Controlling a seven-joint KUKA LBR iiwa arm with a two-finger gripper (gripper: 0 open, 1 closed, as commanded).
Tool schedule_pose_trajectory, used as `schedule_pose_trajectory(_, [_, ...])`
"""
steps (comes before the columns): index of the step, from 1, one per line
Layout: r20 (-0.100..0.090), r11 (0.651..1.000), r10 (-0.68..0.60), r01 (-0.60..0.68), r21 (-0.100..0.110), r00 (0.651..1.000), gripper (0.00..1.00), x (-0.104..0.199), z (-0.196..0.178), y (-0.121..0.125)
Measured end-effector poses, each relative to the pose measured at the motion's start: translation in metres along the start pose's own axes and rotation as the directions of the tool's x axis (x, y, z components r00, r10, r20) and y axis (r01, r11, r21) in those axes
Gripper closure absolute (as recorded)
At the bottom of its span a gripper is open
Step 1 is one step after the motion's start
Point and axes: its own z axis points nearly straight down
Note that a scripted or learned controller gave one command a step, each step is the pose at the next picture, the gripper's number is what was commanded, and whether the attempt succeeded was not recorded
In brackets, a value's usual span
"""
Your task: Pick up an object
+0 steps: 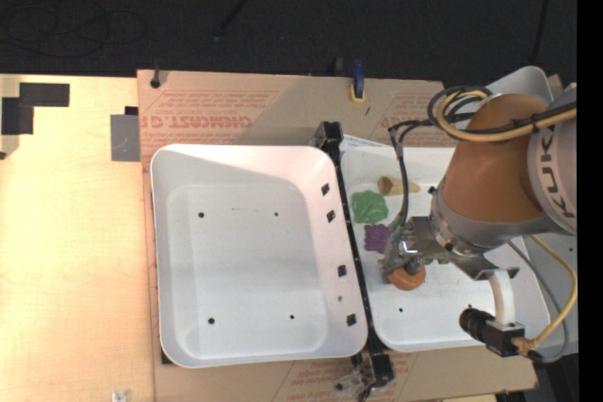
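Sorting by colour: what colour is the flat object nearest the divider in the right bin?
Green, clearest in the camera view, with a purple piece just below it.

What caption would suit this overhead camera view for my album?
Grey arm reaching into the right bin, low over an orange object beside green and purple pieces.

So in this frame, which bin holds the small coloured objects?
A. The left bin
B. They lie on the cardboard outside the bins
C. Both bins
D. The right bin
D: the flat green piece, the small purple piece, the round orange object and the small tan piece all lie in the right shallow white bin, where the arm's tool sits just above the orange one.
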Motion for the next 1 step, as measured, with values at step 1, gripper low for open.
schedule_pose_trajectory(1, [0.001, 1.000, -0.004, 0.004, -0.015, 1.000, 1.00, 0.0678, -0.0257, 0.0413])
